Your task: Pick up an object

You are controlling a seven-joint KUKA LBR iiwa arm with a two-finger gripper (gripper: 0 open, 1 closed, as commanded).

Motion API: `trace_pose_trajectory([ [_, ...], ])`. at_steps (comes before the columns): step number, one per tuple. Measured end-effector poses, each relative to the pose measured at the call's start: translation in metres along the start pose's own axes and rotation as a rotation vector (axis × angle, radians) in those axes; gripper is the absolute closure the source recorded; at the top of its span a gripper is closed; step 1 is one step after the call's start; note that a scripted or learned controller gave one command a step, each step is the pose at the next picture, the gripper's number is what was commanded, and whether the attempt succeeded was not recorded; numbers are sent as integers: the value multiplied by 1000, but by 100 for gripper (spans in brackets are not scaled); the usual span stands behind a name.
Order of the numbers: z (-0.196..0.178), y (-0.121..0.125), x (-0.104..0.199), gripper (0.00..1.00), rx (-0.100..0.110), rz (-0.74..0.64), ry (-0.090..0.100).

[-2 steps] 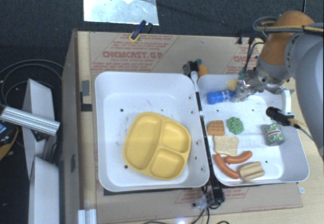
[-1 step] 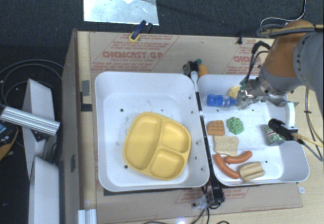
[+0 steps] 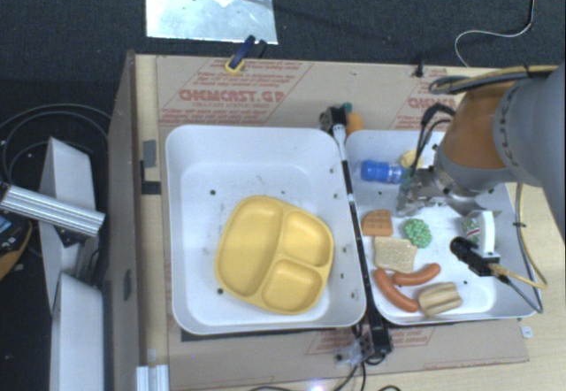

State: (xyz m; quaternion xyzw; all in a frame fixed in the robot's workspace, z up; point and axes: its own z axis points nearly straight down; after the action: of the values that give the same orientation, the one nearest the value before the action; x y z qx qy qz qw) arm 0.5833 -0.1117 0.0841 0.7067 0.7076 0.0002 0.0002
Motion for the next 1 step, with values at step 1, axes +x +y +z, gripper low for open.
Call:
trace_pose_trajectory([
  [1, -1, 27, -95, 0, -1, 0, -2],
])
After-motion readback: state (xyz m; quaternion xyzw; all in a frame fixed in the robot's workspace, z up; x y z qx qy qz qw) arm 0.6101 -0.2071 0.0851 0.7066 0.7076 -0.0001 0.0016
